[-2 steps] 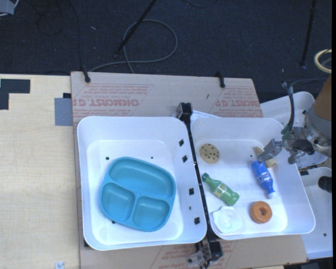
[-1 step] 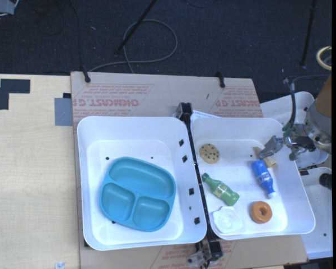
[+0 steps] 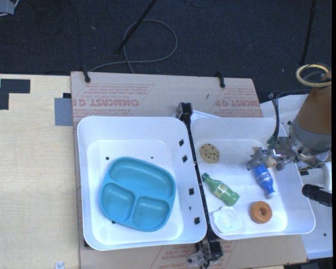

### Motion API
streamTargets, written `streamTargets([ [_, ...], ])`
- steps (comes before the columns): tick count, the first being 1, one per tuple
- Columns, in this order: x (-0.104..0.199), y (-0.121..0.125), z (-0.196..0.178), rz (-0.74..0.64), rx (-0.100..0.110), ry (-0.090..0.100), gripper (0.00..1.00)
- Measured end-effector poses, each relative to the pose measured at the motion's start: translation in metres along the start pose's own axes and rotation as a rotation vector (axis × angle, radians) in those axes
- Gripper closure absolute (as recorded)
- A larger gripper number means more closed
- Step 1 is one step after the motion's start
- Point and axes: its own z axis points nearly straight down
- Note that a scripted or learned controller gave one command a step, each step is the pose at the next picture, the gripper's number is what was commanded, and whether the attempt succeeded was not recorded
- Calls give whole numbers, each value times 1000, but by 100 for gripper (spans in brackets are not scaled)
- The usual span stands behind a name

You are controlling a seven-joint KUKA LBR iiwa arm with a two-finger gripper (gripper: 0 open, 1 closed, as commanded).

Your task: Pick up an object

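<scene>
- A small blue bottle [image 3: 264, 179] with a pale cap is lying in the right-hand bin [image 3: 302, 220], toward its right side, slanting from far-left to near-right.
- The gripper [image 3: 260, 159] is sitting at the bottle's far end, its grey metal fingers seeming to be touching the bottle top; whether they are spread or pinching it cannot be told from this slant.
- The arm [image 3: 315, 116] is reaching in from the right, its orange-brown band standing above the grey wrist.
- Just near of the bottle, an orange ring-shaped doughnut [image 3: 261, 212] is lying flat.
- Left of it, a round white lid-like cup [image 3: 228, 219] is resting in the near corner.
- A glossy green bottle [image 3: 220, 188] is lying tilted at mid-bin, and a round speckled cookie [image 3: 209, 153] is lying farther back.
- The left-hand bin [image 3: 95, 139] is holding a smooth blue divided plate [image 3: 138, 193] with three compartments.
- Both bins are sitting on brown printed cardboard [image 3: 123, 97].
</scene>
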Motion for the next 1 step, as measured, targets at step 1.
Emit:
streamTargets([
  [1,3,-2,64,1,0,0,0],
])
